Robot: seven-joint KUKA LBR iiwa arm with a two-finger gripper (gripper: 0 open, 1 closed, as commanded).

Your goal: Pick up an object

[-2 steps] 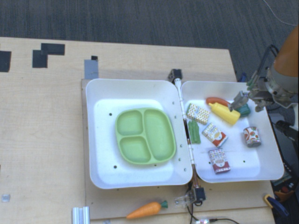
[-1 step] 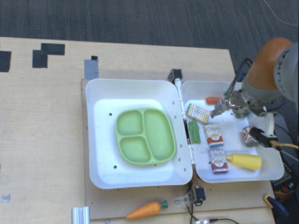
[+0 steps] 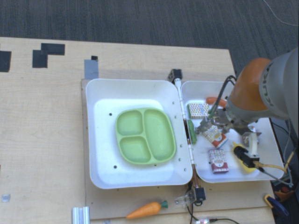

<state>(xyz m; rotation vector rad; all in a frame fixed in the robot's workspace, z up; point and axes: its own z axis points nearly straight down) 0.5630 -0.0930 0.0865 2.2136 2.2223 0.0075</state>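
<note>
A small packet [image 3: 214, 135] lies right under the gripper [image 3: 211, 125]; I cannot tell its state. A red box [image 3: 218, 162] sits just below, near the banana [image 3: 244, 158].

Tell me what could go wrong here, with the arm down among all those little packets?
The gripper sits low in the crowded right bin, right by a small packet and a green stick. It might nudge them aside or catch two at once. The red and white carton lies close too and could get bumped. The bin's dividing wall is near, so a sideways move might scrape it.
</note>
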